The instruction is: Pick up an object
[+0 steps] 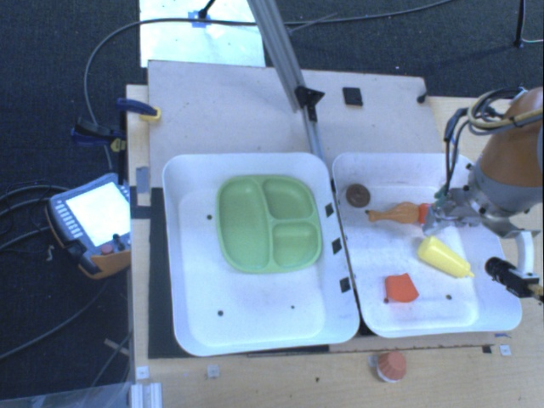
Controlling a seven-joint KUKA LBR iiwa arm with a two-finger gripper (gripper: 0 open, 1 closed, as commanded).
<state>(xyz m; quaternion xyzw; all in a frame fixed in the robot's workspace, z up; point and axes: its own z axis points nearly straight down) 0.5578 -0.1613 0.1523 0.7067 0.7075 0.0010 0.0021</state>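
Looking like a robotics lab: two white bins (255, 334) sitting side by side on a bare board bench (255, 109), black cables (102, 41) trailing over dark carpet to the left of the bins. Lying just left of the bins, a teach pendant (92, 223) glowing, clamps (119, 121) gripping the bench edge beyond it.

The light is bright and even, coming from above. The two white bins (255, 330) shine almost too white, and a pale sheet (170, 15) at the top glares. Shadows are soft and small. The whole picture is a little fuzzy and grainy.
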